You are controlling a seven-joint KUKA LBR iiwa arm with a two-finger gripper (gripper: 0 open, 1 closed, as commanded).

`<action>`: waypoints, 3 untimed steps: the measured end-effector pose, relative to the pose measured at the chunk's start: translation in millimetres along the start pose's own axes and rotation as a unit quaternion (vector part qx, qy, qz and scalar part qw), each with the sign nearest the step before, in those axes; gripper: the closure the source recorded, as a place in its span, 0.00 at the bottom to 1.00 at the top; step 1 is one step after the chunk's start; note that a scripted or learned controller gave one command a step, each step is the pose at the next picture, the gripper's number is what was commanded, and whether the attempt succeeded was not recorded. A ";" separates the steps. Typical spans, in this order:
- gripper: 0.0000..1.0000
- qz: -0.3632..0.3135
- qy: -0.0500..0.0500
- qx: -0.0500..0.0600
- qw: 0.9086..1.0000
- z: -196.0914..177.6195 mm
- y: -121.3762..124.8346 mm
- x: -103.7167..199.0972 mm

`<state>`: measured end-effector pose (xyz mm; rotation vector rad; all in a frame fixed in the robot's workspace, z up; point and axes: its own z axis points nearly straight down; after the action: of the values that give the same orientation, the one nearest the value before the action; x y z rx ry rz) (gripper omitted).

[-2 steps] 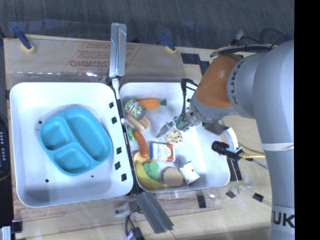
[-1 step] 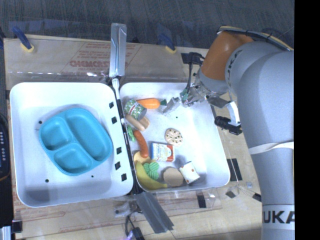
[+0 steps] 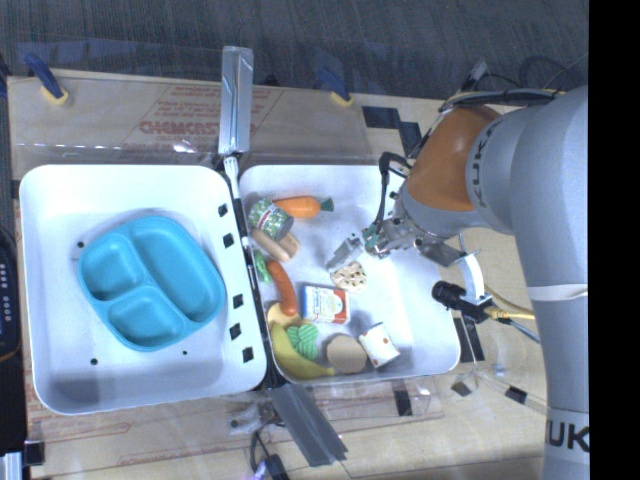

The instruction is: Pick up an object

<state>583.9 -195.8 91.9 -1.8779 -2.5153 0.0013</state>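
Two shallow white bins sit side by side on the bench: the left bin (image 3: 40, 268) and the right bin (image 3: 425, 343), split by a black divider (image 3: 238, 268). One blue compartment plate (image 3: 150, 280) lies in the left bin, with three sections.

Every other item is placed here against the carton (image 3: 325, 304), the single small red-and-white box near the middle of the right bin. One carrot (image 3: 300, 207) lies well above it, near the bin's far wall. One green-labelled can (image 3: 268, 218) lies on its side just left of the carrot. Two sausages show: one tan (image 3: 274, 246) above and to the left of the carton, one orange-red (image 3: 284, 286) just beside its left edge. One speckled cracker (image 3: 349, 276) lies just above and right of the carton. One banana (image 3: 290, 353) curves below it, with one green piece (image 3: 305, 340) resting on the banana. One beige rounded object (image 3: 345, 352) sits below the carton, and one small white cup with red marks (image 3: 379, 344) lies below and to its right.

One gripper (image 3: 350, 251) hangs just above the cracker, its fingers spread apart with nothing between them; the grey arm (image 3: 540, 198) reaches in from the right.

Clear plastic sheeting (image 3: 150, 118) covers the bench beyond the bins, and dark carpet (image 3: 300, 8) lies past the bench
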 end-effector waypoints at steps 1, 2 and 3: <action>0.00 -0.027 -0.001 -0.002 1.000 -1.2 71.5 -19.0; 0.00 -0.058 -0.008 -0.002 0.998 -4.9 92.9 53.2; 0.00 -0.188 -0.001 0.001 0.982 -0.1 10.6 24.1</action>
<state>587.2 -169.7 92.1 -1.3733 -2.8234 0.0037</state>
